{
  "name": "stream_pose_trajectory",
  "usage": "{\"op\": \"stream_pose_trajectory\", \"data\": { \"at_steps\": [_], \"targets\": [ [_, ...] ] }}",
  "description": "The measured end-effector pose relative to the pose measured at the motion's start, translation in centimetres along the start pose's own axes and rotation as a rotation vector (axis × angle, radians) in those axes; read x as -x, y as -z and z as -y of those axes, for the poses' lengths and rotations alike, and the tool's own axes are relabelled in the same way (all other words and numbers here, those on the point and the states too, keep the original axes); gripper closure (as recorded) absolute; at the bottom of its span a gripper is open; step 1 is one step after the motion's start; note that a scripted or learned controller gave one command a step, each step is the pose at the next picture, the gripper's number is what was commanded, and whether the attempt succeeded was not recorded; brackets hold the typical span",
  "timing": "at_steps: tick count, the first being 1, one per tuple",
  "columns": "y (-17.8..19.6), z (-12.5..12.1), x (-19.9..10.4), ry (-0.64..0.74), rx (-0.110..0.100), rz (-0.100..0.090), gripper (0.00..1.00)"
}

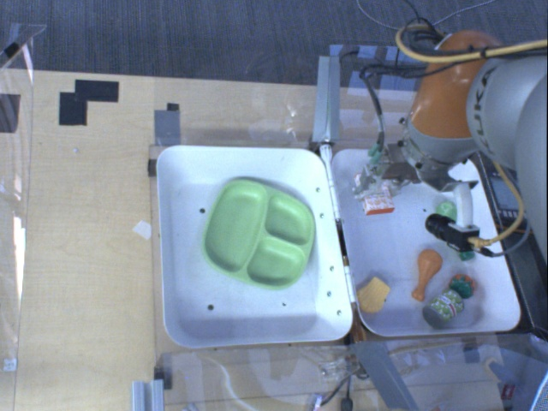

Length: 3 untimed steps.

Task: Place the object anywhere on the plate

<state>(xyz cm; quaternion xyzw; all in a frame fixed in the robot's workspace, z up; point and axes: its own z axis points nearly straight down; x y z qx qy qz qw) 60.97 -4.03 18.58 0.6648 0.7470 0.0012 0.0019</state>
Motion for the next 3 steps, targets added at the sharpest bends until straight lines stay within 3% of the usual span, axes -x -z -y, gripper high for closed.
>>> {"op": "stream_pose_trajectory", "data": {
  "at_steps": [1, 2, 3],
  "targets": [
    [-0.1, 0.9, -7.3, 0.115, -0.001, -0.002, 1.00],
    [0.8, -0.6, -11.6, 0.624, 0.002, -0.002, 1.00],
    [0.8, -0.7, -11.6, 0.623, 0.002, -0.001, 0.00]
  ]
}}
